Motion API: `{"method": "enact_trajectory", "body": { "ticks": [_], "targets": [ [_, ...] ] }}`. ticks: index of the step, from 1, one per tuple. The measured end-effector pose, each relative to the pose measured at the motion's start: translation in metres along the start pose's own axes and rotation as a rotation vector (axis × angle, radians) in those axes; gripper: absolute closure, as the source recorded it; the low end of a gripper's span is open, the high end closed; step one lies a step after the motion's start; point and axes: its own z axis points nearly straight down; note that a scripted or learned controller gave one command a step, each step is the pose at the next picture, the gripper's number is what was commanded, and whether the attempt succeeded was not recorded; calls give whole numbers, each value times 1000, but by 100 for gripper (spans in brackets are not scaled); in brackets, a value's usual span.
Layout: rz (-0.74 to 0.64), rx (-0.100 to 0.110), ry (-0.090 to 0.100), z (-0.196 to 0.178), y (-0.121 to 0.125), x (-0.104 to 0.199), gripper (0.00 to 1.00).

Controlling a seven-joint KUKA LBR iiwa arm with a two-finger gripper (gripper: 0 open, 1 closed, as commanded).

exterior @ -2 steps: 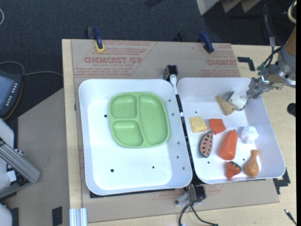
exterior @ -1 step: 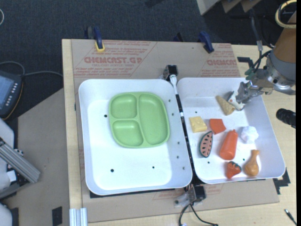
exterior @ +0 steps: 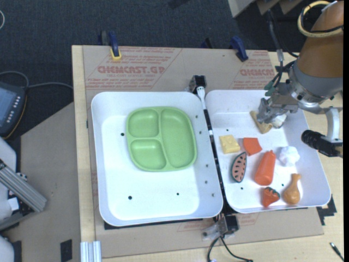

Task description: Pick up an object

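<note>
My gripper [exterior: 270, 115] is low over the back of the right bin [exterior: 322, 173], right on top of a small tan object [exterior: 262, 125] that pokes out at its lower left. The gripper body hides most of that object. In front of it lie a yellow block [exterior: 229, 143], an orange-red block [exterior: 251, 146], a watermelon slice [exterior: 238, 167], a long red-orange piece [exterior: 265, 168], a strawberry [exterior: 270, 196], a tan drumstick [exterior: 293, 189] and a white crumpled lump [exterior: 289, 155].
The left bin [exterior: 109, 162] holds a green divided plate [exterior: 162, 138]. A black ridge [exterior: 210, 141] runs between the two bins. A black part of the arm [exterior: 320, 141] juts over the right bin's right edge. Blue clamps [exterior: 114, 43] sit at the board's back.
</note>
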Motion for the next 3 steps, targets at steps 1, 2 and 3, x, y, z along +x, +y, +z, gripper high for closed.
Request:
{"method": "enact_trajectory", "body": {
  "ticks": [1, 2, 3],
  "targets": [
    [0, 1, 0, 12, -12, 46, 100],
    [-1, 2, 0, 13, -35, 105, 100],
    [2, 3, -1, 27, -49, 137, 100]
  ]
}}
